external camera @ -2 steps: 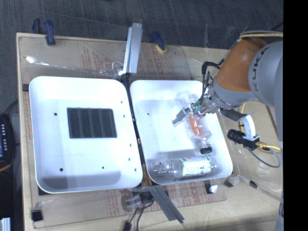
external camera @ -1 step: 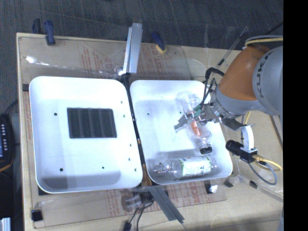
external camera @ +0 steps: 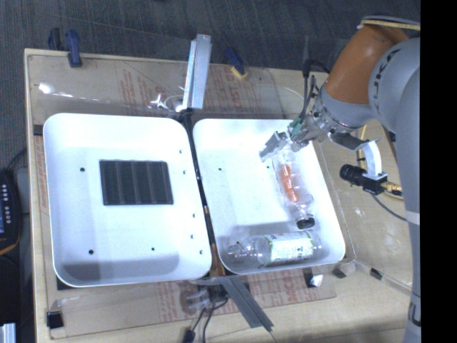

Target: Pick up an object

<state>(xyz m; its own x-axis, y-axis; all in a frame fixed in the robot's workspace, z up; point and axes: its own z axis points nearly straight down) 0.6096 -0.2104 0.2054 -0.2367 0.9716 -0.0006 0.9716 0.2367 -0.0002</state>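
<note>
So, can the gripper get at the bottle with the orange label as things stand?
Probably yes. The gripper hangs right over the top end of the orange-label bottle, which lies uncovered in the right bin; the other bottle lies apart from it.

One fixed camera, mounted above the desk (external camera: pixel 107 302), looking down at a slant. Both bins fall within frame: left bin (external camera: pixel 64 141) and right bin (external camera: pixel 228 141), side by side. Far edge of desk sits toward top of frame, dark floor (external camera: pixel 107 6) beyond it. Arm (external camera: pixel 378 63) enters from right. Medium distance; whole desk visible.
</note>
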